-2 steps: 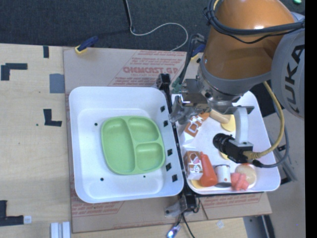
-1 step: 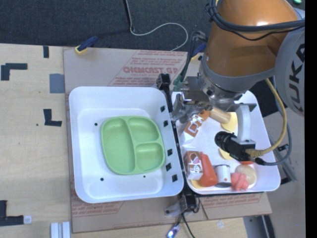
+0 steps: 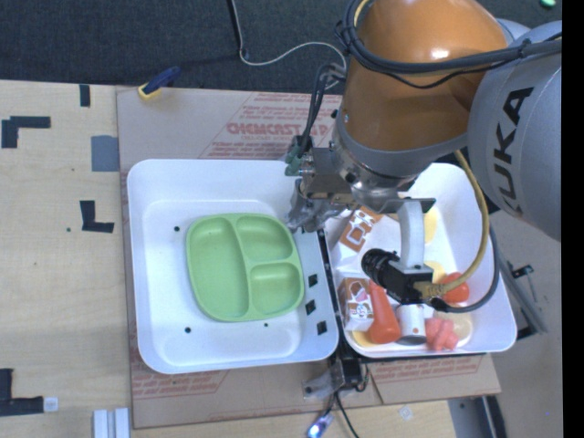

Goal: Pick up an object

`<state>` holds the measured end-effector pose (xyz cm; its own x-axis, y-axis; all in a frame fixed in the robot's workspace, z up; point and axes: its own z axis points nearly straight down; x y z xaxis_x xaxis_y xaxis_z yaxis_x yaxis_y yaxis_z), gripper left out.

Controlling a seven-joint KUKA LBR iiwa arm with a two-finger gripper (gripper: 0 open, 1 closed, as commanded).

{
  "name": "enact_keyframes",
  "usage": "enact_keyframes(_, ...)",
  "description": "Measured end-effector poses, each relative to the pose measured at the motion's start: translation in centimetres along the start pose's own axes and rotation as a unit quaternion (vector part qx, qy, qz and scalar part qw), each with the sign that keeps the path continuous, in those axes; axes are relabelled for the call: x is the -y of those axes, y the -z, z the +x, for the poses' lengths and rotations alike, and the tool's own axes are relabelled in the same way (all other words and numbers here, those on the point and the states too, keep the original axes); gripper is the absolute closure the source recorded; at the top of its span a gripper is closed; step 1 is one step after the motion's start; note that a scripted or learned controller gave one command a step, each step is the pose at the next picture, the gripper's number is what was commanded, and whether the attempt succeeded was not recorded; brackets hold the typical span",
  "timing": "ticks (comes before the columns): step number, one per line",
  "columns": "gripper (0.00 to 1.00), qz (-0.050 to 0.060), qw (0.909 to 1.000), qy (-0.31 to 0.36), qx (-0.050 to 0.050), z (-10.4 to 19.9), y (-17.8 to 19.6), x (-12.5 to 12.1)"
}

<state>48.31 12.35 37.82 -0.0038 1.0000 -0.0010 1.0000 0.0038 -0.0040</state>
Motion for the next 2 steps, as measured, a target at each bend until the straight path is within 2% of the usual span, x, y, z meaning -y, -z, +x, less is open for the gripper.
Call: enact_keyframes(2,1.00,0.001,1.0000,0.000,0.001,-0.10,2.01,-0.01)
